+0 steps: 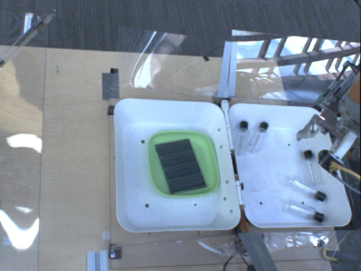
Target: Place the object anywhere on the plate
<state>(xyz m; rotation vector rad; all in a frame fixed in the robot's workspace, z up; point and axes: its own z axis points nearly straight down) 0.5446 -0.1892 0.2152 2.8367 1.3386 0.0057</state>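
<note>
At your left, the left bin (130, 208) holds a green plate (210, 151) near its middle. On that plate lies a dark grey ridged slab (180, 166), flat and turned a little off square with the bin walls. It sits wholly inside the plate's rim, with green showing on every side of it.

Just beside it, touching along the shared wall, you see the right bin (271, 222). Five clear vials with black caps lie scattered on its floor. Two of them (251, 135) rest close together near the upper left corner, caps pointing away from you. A third (310, 166) lies toward the right side, and the last two (303, 199) lie near the lower right corner, caps toward the right wall.

Over the right bin's upper right part you see the gripper (324, 131), reaching in from the right edge with the arm (352, 92) behind it. You cannot tell whether it is released or clenched, and nothing you can see is caught in it. It is well apart from the slab and the plate.

Both bins rest on a pale wooden bench (62, 151).
</note>
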